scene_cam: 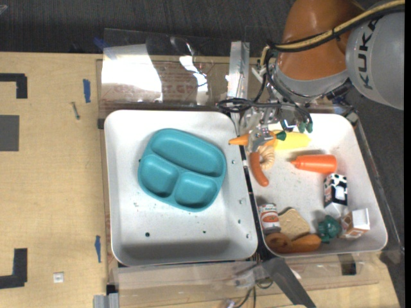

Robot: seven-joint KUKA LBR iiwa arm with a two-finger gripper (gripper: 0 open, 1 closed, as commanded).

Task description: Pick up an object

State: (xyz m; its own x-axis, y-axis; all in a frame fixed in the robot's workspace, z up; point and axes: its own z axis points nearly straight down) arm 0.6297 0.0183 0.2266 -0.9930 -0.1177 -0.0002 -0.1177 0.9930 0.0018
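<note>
Gripper (pixel 262 135) sits low in the right bin (pixel 369 172), just above the hot dog (pixel 259 169); whether it is apart or together, one cannot tell.

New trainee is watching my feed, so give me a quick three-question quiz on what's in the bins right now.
1. True or false: the teal divided tray lies in the right bin.
2. Which lies nearest the gripper? A) hot dog B) milk carton C) bread slice
3. Fill in: the carrot lies in the ____ bin.

Key: 1 false; 2 A; 3 right.
</note>
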